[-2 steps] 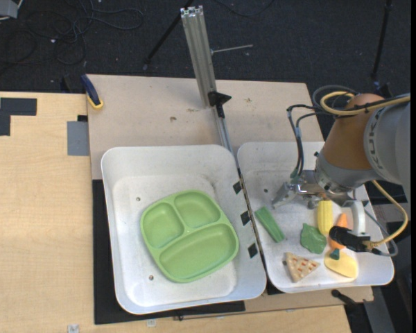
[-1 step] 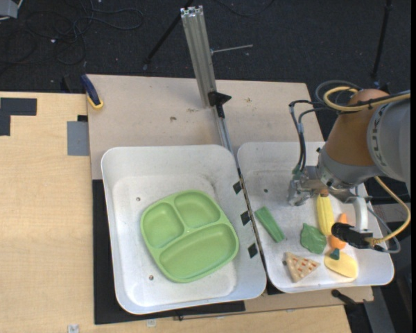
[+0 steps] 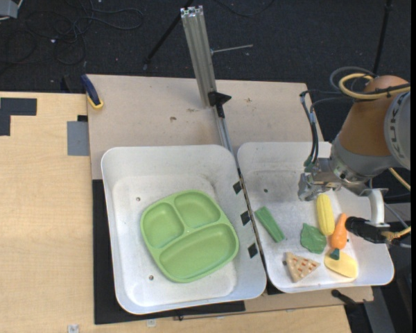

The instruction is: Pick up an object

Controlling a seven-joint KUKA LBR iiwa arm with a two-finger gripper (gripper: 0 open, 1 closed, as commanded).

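Pincer (image 3: 309,188) over rt bin (image 3: 277,172), just beside corn (image 3: 325,214).

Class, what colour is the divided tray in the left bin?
Light green divided tray, in the camera view.

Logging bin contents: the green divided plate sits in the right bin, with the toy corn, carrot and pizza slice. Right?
Not quite. The camera view shows the green divided plate in the left bin; the toy corn, carrot and pizza slice lie in the right bin.
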